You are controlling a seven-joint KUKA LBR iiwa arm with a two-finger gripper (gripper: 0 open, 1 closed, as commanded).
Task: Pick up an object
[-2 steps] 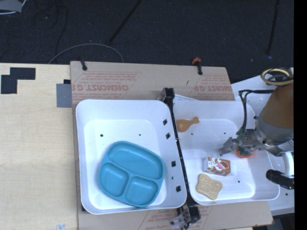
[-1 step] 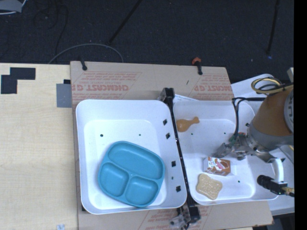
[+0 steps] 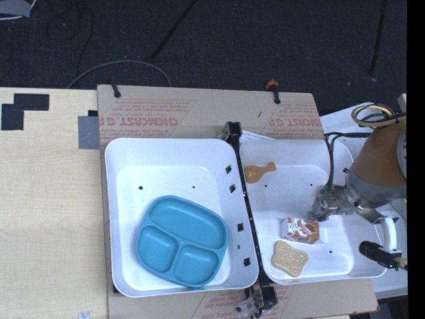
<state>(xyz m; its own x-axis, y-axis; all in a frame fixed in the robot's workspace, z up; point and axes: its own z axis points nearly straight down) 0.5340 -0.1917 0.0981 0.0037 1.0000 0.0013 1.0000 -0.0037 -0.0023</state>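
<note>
We see two white bins side by side on the bench. The left bin (image 3: pixel 126 161) carries a blue divided plate (image 3: pixel 181 240), lying flat toward its near edge and tilted a little askew. The right bin (image 3: pixel 279 178) carries three small things: a tan drumstick-shaped piece (image 3: pixel 257 171) near its far left corner, a small red-and-white packet (image 3: pixel 302 229) near the middle, and a tan, speckled, bread-like slice (image 3: pixel 290 258) by the near edge, just beside the packet.

The gripper (image 3: pixel 323 207) sits low over the right side of the right bin, with the orange-banded arm (image 3: pixel 382 158) coming in from beyond the bin's right edge. It hangs just beside the packet, at the packet's far right corner, and we judge that this packet is the thing the program is aiming for, since it is the closest of the three. Whether the gripper touches it we cannot tell. The fingertips are too small and dark to read, so we cannot tell how the gripper is set, and we see nothing clearly caught in it.

All three things lie flat on the bin floor, so we judge the pick not yet made. The packet lies flat and thin, which could let it slip away from a grasp coming in at its corner.
</note>
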